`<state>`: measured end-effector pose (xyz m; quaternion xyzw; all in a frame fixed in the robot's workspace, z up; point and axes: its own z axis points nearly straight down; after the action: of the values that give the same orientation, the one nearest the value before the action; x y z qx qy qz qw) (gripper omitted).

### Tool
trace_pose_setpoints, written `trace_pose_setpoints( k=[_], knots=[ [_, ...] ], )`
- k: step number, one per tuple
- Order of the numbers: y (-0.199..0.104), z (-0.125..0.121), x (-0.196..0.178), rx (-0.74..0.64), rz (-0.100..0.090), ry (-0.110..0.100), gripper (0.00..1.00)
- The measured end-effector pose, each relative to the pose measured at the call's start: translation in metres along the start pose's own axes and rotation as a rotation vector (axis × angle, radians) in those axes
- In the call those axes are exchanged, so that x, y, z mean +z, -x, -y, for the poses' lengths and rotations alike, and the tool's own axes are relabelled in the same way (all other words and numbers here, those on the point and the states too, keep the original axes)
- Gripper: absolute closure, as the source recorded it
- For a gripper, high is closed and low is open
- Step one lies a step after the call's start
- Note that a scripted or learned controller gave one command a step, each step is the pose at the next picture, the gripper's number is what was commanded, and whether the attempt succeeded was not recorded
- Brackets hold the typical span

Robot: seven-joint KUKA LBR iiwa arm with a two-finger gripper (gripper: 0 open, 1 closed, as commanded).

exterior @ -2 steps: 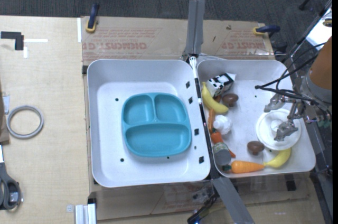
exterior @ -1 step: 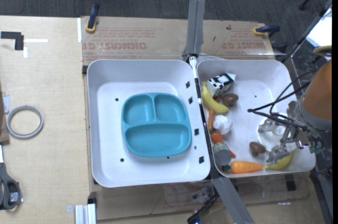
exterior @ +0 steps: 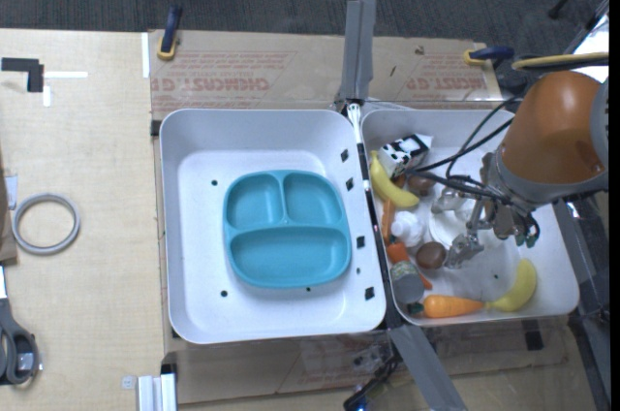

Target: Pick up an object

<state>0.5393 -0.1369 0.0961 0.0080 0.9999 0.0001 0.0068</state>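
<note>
Fingers hang low over the right bin, under the grey wrist and the orange band. Cables and wrist hardware crowd them, so I cannot tell whether they are spread or clenched. Nothing is visibly between them.

Candidate objects, all in the right bin:
- brown round object: just left of the fingers, very near; cannot tell if touching.
- white lump: left of the fingers and a bit farther back, beyond the brown one.
- banana: left and back of the fingers, lying by the bin's left wall.
- black-and-white item: well back and left, in the bin's far corner.
- orange-red piece: left of the brown object, by the left wall.
- grey piece: left and nearer the front.
- carrot: in front of the fingers, lying flat along the front wall, apart from them.
- second banana: front right of the fingers, curved, near the front wall.

The bin floor right below the fingers looks bare white.

Left bin: well left of the fingers, holds a teal divided plate flat in its middle.

Worktop: grey ring and scissors far left. Blue clamps sit on the cardboard behind the bins.
</note>
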Motion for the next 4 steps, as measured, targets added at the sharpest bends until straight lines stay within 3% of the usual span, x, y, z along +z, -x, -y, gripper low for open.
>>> trace_pose_setpoints(
  k=[1,2,3,4],
  knots=[
    [-0.001,-0.040,0.000,-0.039,-0.003,-0.001,0.00],
    [0.053,0.075,-0.001,-0.025,0.002,-0.001,0.00],
    [-0.039,0.081,0.000,0.044,-0.006,0.004,0.00],
    [-0.035,0.080,-0.011,0.041,0.006,0.001,1.00]
  ],
)
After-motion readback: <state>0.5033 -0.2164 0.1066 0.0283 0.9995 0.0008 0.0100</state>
